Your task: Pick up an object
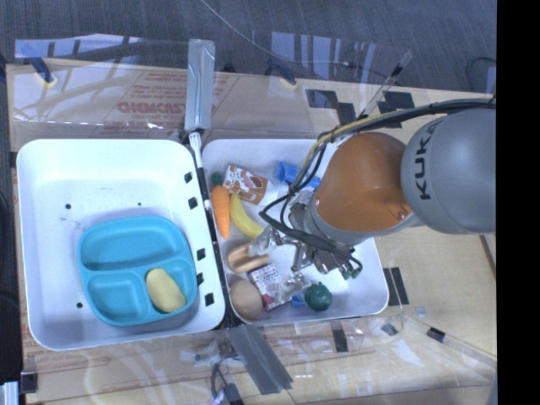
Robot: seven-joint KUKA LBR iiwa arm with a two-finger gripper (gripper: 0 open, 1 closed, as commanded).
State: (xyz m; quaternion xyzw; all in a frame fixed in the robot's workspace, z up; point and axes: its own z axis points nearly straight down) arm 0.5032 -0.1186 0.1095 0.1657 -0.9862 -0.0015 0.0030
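My gripper [294, 267] hangs low over the front middle of the right bin [253, 148], below the orange wrist band. Right under it lie a red and white wrapper [274, 286] and a dark green ball [318, 297]. A tan bun-like piece [246, 257] lies just left of the gripper, and a brown rounded object [244, 300] sits at the bin's front left. Further back are an orange carrot [221, 212], a yellow banana [244, 218], a brown snack packet [245, 184] and a blue item [287, 174]. The arm hides the bin's right half.
The left bin [101, 160] holds a blue compartment tray [126, 247] with a yellow rounded object [166, 289] in its front right section. A grey divider post [200, 83] stands between the bins at the back. Cables [354, 125] run along the arm.
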